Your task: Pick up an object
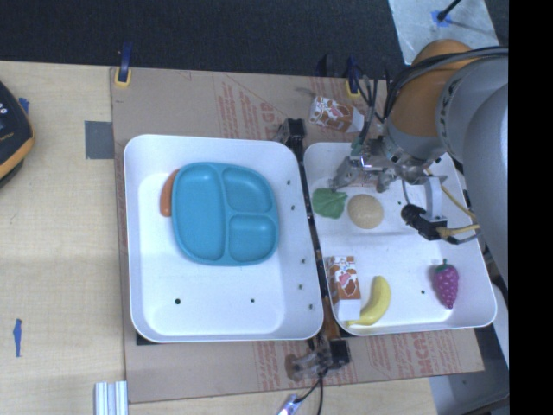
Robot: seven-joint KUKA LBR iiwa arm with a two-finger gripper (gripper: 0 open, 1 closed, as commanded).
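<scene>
Wooden surface (60, 232) is seen with two white bins; claw (367, 169) is positioned low over the right bin (406, 316)'s far left corner, finger state untellable, nothing seen gripped, so green item (328, 202), beige ball (365, 212), banana (374, 302) and grapes (445, 284) remain unpicked.

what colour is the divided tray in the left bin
Light blue; the divided tray shows in the camera view.

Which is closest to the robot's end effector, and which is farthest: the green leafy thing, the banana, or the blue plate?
From the end effector, in the camera view:
1. Green leafy thing, just below and left of it, right bin.
2. Banana, at the right bin's near edge.
3. Blue plate, over in the left bin.
</scene>
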